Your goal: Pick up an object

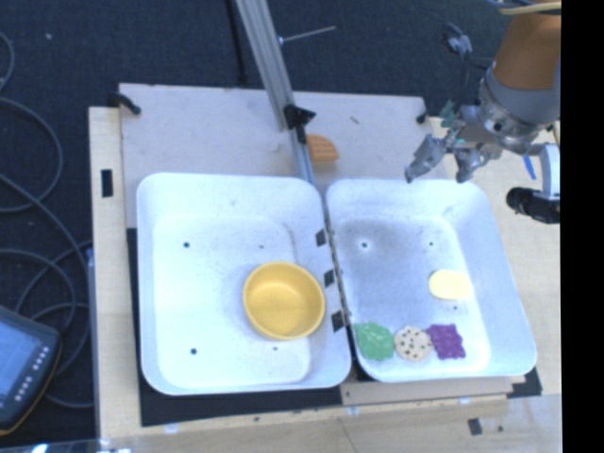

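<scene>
pale wood forms the bench, ringed by dark carpeted floor with black cables looping along the left side. nearest the camera, at the front edge of the right bin, three small items lie in a row almost touching: a lumpy green piece, a round tan cookie with dark specks, and a knobbly purple piece. just behind them, nearer the right wall, sits a smooth pale yellow oval. the floor of this bin looks scuffed and greyish toward its middle. across the central divide, the left bin is a shallow white plastic tray with rounded corners, and a glossy yellow bowl stands upright in its front right part, round and hollow. farther back, a flat beige board lies behind both bins, with a ribbed silver metal rail slanting across it and a small orange object beside the rail's foot. farthest, the gripper hangs above the right bin's back rim, its two dark fingers spread apart with nothing between them, under the grey wrist and orange band.
</scene>
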You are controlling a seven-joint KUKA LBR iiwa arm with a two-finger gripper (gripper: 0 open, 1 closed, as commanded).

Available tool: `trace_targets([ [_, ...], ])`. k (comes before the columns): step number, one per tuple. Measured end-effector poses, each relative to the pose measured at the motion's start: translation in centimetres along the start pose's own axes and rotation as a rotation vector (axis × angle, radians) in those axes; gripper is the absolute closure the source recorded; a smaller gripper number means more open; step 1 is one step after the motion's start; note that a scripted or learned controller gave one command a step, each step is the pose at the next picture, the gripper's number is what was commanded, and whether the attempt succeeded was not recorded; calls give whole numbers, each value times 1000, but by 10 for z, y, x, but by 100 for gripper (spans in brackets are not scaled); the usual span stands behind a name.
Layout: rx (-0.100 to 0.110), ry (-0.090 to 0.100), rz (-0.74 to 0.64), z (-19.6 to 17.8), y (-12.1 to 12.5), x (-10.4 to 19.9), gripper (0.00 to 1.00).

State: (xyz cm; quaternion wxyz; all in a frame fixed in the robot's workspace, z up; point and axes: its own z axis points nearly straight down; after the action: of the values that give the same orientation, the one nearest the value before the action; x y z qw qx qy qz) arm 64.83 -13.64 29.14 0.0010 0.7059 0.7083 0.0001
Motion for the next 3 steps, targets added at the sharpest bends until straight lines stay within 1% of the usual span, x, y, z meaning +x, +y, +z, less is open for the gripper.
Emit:
trace_targets([
  [1,0,0,0,0,0,0,0],
  [2,5,-1,2,43,-2,2,0],
  [3,6,0,4,91,-10,7,0],
])
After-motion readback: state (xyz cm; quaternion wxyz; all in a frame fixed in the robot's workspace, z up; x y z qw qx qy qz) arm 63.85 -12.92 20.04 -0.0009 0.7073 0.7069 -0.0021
